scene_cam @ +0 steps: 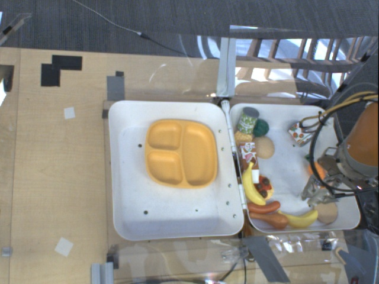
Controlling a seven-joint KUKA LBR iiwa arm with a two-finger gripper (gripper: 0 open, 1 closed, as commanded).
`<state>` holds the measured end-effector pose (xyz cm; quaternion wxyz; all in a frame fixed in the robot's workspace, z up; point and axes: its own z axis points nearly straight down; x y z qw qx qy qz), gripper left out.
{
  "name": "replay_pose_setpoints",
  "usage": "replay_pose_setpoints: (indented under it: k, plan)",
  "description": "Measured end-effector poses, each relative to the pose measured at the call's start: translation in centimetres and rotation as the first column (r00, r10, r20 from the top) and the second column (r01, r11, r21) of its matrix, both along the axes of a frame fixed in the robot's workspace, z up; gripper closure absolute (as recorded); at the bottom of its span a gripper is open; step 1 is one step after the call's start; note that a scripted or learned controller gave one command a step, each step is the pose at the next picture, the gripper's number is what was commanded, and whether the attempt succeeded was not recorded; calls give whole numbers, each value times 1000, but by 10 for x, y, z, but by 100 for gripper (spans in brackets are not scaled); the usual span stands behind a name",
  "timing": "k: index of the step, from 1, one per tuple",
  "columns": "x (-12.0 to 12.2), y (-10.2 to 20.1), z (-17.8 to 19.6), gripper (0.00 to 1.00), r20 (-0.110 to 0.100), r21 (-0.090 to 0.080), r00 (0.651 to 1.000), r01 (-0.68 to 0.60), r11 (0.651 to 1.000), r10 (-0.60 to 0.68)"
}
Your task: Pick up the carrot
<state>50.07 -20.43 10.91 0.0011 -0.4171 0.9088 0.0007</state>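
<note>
The carrot (318, 169) shows as a small orange patch near the right wall of the right bin (284, 112), mostly covered by the arm's wrist and cables. The hand (315, 191) sits low just below it, over the bin floor; whether it is spread or closed cannot be told from here, and nothing can be seen gripped in it.

To do this step well, the hand should centre over the carrot's long body and turn so the closing direction crosses its narrow width, not its length. The carrot lies close to the bin wall, so the approach needs room on that side, or a grip nearer the inner end.

A beige round item (326, 213) and the tip of a banana (301, 218) lie just beside the hand; the descent should stay clear of both. The yellow divided plate (180, 153) in the left bin (127, 176) is well apart and no obstacle.
</note>
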Motion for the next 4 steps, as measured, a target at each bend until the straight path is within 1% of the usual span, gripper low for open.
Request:
replay_pose_setpoints:
  k: [1,2,3,4]
  plan:
    - [76,1,3,100,5,1,1000,8,1000,-8]
    - [106,-1,209,100,13,-7,958,-286,958,287]
    - [80,1,75,100,-1,8,798,-603,798,603]
    - [10,-1,-20,100,7,-7,904,-427,904,427]
